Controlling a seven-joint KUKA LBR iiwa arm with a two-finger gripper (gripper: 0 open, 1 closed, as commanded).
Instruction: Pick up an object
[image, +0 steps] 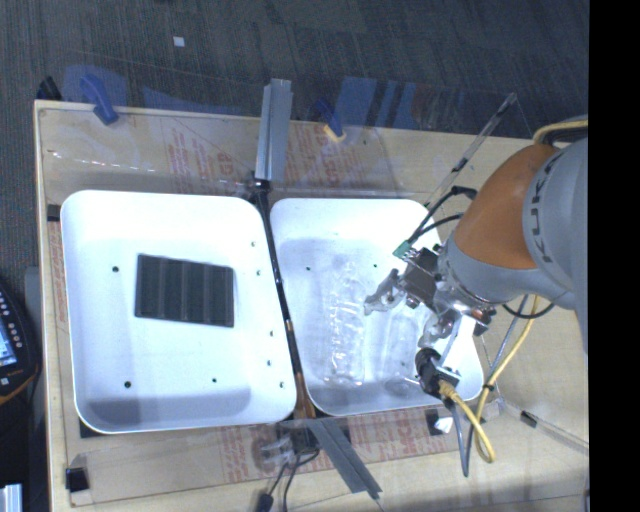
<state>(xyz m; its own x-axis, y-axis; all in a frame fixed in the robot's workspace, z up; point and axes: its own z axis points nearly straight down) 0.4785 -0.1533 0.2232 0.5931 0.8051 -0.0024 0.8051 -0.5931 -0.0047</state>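
— Well, what do you have in view?
— I see a clear plastic bottle lying lengthwise in the right bin, near its middle.
— And the claw?
— My claw sits just right of the bottle, low in that bin; I cannot tell whether it is open or closed.
— Anything else?
— A dark ribbed pad lies flat in the left bin. Both bins sit side by side on the bench.
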